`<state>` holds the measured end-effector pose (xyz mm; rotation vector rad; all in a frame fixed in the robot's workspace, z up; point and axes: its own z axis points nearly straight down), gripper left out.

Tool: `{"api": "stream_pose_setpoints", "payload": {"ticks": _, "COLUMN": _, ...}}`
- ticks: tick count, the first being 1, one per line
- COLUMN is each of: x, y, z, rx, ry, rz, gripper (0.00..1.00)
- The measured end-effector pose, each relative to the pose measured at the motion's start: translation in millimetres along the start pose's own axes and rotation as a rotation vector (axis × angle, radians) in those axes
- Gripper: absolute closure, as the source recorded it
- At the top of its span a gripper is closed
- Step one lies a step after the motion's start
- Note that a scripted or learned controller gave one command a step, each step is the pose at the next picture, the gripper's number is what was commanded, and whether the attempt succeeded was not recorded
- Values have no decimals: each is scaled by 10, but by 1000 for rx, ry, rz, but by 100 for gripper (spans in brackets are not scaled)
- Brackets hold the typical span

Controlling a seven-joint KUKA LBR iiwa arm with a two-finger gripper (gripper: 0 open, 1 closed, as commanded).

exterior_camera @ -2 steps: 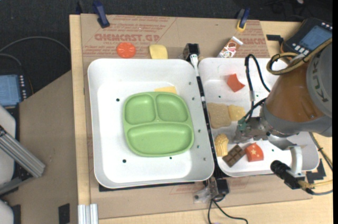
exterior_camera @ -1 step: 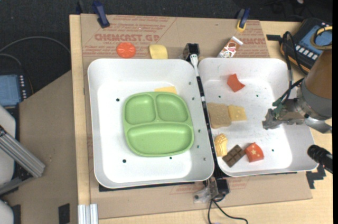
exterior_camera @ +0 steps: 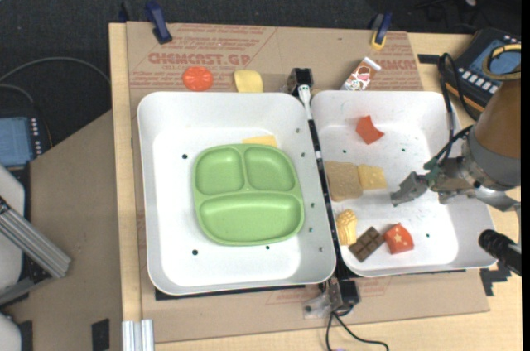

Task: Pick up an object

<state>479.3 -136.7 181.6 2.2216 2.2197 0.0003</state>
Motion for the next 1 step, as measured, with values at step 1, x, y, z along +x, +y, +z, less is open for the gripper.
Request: {"api": "stream_pose_setpoints", "payload": {"ticks": 1, "x": 79, "y": 1140, "z": 1021, "rx": -4, "ry": -1, "rz": -6, "gripper": 0}}
